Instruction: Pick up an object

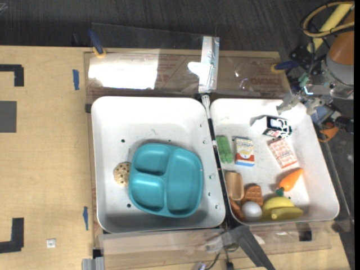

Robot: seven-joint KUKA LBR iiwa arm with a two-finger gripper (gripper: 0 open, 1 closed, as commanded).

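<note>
- Teal divided plate (166,179) and a cookie (120,174) lie in the left bin (107,117).
- Banana (281,205), carrot (291,179) and cartons crowd the right bin (326,201).
- Wooden table (42,151); dark carpet (169,4) along the top.
- Jaws (292,103) at upper right: openness cannot be told.

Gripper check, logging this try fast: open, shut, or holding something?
Gripper: cannot be told; it sits over the right bin's far right corner, nothing visibly held.
</note>
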